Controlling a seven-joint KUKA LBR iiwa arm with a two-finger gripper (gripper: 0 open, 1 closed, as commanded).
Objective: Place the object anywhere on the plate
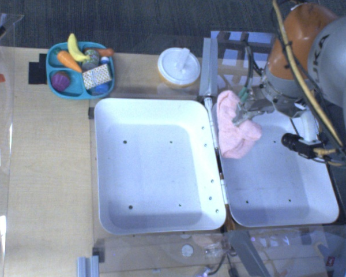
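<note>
A crumpled pink cloth (235, 136) lies in the right bin (282, 189), pushed against its left wall near the back. My gripper (242, 113) hangs right over the cloth's upper right part and touches it or nearly so. The blue divided plate (75, 93) sits on the bench at the far left, beyond the left bin's back corner. It holds toy food: a banana (75, 48), a carrot (68, 59), a purple piece and a speckled block.
The left bin (155, 166) stands between the cloth and the plate. A white lidded cup (179, 67) sits behind it, near a metal frame (242, 56) at the back. The arm and its cables (311, 85) cover the right bin's back right.
</note>
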